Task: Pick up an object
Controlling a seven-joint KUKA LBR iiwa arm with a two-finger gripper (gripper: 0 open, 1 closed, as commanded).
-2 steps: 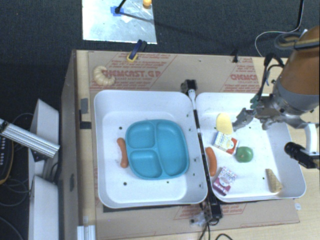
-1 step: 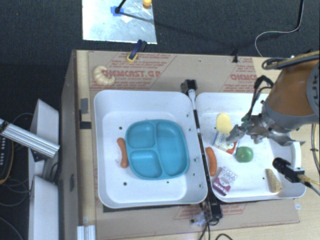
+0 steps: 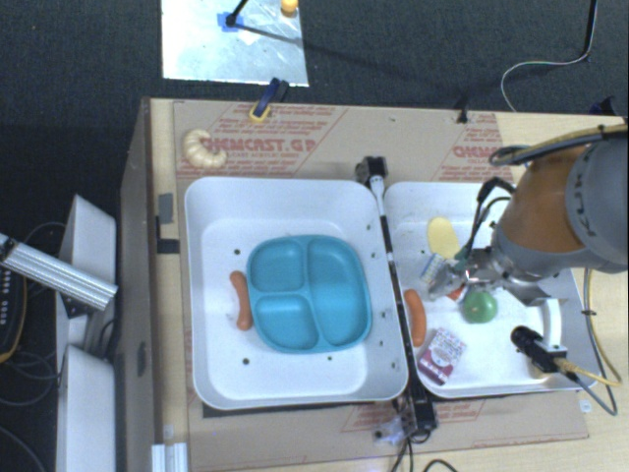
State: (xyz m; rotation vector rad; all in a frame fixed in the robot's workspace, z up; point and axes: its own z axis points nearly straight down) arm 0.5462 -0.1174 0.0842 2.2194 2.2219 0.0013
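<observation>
On the cardboard-topped table [image 3: 295,141] we see two shallow white bins side by side. Our grey arm with its orange band [image 3: 550,214] reaches in from the right and hangs over the right-hand white bin [image 3: 491,377]. The left-hand white bin [image 3: 211,214] holds a blue divided plastic tray [image 3: 307,293], with an orange sausage-shaped toy [image 3: 241,300] just beside it.

Under the arm, the gripper [image 3: 454,278] sits low among several small things: a green ball [image 3: 481,307] just beside it, a pale yellow rounded toy [image 3: 442,234] near it, a second orange sausage-shaped toy [image 3: 416,318] by the bin's left wall, and a small red-and-white packet [image 3: 441,352] near the front.

We cannot tell whether the jaws are apart or together, nor whether anything sits between them.

We judge the grasp is in hand. To do it well, we should centre on one item, likely the green ball, close squarely so it cannot roll, then lift straight up.
</observation>
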